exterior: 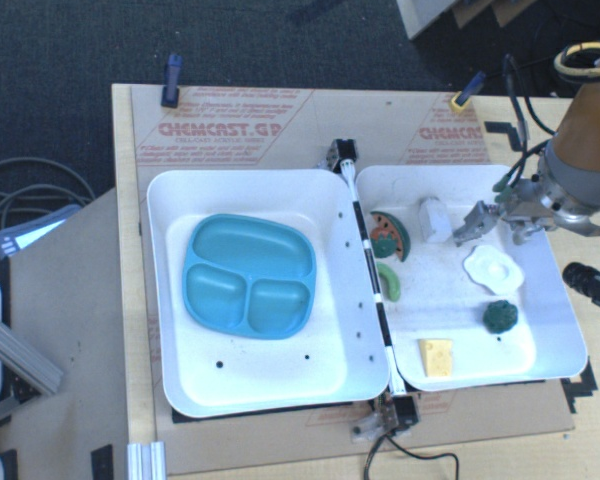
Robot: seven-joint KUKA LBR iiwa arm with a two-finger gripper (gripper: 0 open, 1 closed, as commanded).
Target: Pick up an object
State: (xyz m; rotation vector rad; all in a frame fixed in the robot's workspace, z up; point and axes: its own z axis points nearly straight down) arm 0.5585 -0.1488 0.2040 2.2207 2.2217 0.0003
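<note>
My gripper [495,231] hangs over the back right part of the right bin [555,353], reaching in from the right. Its two grey fingers stand apart, open, with nothing between them. Just below it lies a flat white egg-like piece [492,268]. To its left lies a small white bottle-like object [435,218]. A dark green broccoli piece [500,316] and a yellow cheese block [437,356] lie nearer the front. A round green and orange item [388,236] and a small green piece [388,283] lie against the bin's left wall.
The left bin [170,268] holds a blue divided plate [248,275]. A black-edged divider [365,258] runs between the two bins. Cables lie off the bench at the left.
</note>
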